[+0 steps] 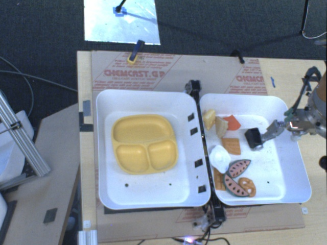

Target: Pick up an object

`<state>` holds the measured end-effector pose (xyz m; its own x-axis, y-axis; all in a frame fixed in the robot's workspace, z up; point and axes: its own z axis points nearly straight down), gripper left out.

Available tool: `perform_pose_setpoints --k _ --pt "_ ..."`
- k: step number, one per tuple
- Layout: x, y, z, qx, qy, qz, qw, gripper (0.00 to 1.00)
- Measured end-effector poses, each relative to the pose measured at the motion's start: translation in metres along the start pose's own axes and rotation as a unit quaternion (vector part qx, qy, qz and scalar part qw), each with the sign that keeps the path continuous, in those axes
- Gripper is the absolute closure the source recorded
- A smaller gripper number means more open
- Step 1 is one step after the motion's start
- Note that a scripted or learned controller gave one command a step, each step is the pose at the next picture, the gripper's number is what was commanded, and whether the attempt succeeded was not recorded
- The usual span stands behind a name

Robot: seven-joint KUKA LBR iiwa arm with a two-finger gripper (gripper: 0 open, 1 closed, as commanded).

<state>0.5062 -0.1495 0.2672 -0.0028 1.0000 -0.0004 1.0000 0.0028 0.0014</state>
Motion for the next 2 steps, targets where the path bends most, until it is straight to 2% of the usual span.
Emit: perform_pose_setpoints --k 1,2 --pt "0.021 -0.022 0.114 0.006 0.002 0.000 1.0000 0.00" --pt "0.068 -0.018 0.183 -0.002 0.000 -0.001 1.0000 0.00"
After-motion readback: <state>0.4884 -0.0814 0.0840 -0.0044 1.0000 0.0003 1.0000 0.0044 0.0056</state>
